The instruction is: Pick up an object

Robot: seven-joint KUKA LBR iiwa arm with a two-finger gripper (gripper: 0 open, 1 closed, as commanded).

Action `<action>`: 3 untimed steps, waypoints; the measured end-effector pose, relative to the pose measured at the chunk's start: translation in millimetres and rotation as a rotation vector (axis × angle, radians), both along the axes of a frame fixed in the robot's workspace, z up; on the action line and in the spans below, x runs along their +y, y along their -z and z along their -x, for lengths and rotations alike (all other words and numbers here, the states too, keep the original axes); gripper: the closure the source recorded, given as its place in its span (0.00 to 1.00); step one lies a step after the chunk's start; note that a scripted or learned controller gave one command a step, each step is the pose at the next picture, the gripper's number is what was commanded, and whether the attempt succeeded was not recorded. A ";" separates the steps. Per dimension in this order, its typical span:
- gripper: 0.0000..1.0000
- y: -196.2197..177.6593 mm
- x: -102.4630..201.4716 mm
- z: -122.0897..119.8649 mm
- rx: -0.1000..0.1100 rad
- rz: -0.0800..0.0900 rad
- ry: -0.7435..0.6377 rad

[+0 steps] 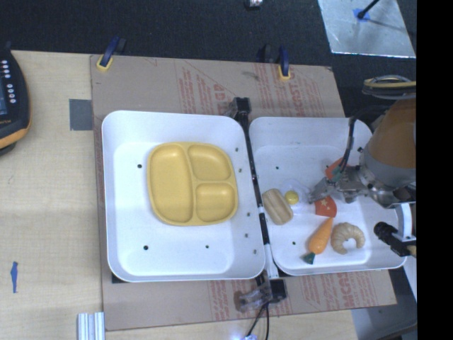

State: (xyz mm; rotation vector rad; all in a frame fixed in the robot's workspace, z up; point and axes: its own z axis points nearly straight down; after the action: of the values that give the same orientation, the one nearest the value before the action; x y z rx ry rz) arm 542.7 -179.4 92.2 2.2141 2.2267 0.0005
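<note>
In the right bin (297,137) lie a tan bread roll (277,206), a small yellow piece (291,198), a red piece (325,207), an orange carrot (320,236) and a beige croissant (347,236). My gripper (325,188) reaches in from the right and hangs low over the bin's middle, just above the red piece and right of the yellow piece. Whether it touches the red piece I cannot tell. The grey arm with its orange band (393,142) covers the bin's right side.
The left bin (120,190) holds a yellow divided plate (192,183). Clamps (284,68) pin the cardboard sheet under both bins. A black and orange device (10,98) sits at the far left edge of the bench.
</note>
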 end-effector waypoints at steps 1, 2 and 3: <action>0.00 1.2 8.9 60.4 0.011 -0.004 0.002; 0.00 0.8 22.8 54.6 0.006 -0.003 -0.001; 0.00 0.3 30.1 25.4 0.001 0.000 -0.002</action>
State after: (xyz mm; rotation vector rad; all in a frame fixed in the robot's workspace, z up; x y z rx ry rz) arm 517.4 -149.3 91.9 2.2131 2.2292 -0.0004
